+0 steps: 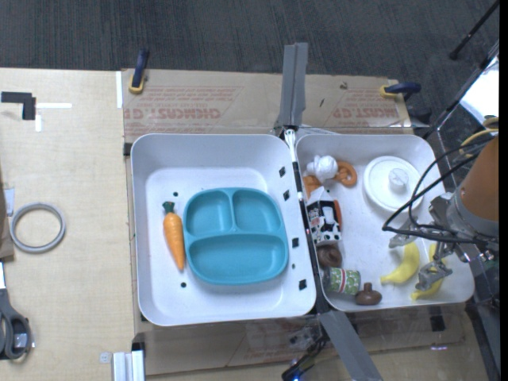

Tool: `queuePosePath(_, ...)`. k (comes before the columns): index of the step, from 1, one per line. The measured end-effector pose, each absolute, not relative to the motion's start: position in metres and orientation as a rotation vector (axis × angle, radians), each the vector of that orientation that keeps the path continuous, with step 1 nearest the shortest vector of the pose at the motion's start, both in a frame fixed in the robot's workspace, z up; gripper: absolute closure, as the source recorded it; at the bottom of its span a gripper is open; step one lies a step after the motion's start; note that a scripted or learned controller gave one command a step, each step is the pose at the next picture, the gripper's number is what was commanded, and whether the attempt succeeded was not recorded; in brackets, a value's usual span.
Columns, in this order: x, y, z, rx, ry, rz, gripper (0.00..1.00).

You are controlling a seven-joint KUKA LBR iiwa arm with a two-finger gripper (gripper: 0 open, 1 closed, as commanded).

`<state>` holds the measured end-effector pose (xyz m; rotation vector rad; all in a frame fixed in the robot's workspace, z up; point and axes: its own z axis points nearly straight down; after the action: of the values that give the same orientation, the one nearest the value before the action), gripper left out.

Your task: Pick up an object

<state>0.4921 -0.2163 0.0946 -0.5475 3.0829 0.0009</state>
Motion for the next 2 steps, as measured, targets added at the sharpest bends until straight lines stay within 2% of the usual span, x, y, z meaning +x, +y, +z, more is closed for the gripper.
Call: queuePosePath(2,0.5057,-0.2173,0.0926,-0.997,2.974,0.004,0.00)
